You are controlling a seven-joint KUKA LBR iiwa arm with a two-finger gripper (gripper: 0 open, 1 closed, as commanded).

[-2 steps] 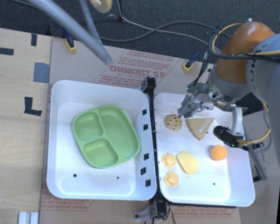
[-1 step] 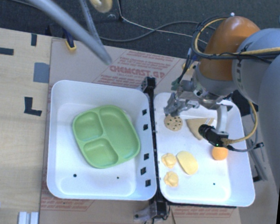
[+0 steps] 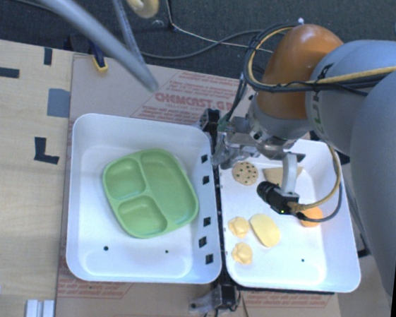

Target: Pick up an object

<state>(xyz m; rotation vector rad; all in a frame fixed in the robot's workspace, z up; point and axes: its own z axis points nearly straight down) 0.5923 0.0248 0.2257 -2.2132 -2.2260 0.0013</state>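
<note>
Food pieces lie scattered in the right bin (image 3: 327, 272): a round brown cookie (image 3: 245, 172) dotted with dark chips near the bin's upper left, a pale yellow wedge (image 3: 274, 175) just beside it to the right, a larger yellow oval piece (image 3: 266, 232) lower down, and two small yellow lumps — one (image 3: 238, 227) touching or nearly touching the oval's left side, the other (image 3: 243, 252) just below them. An orange piece (image 3: 311, 215) shows at the right, partly hidden behind a black cable.

Above the cookie and the wedge hangs the gripper (image 3: 255, 154), low over the upper part of the right bin, close to the wall shared by the two bins. Its metal body and wiring cover the fingertips, so whether they stand apart or together cannot be told, and nothing is seen between them. The orange band (image 3: 302, 56) of the arm sits right above the wrist, with the grey arm link (image 3: 378, 139) filling the right side.

The left bin (image 3: 81, 247) holds a green divided tray (image 3: 151, 193) with three compartments, lying flat and slightly turned. Both bins rest on a cardboard sheet (image 3: 191, 96) atop the wooden bench (image 3: 8, 204).
</note>
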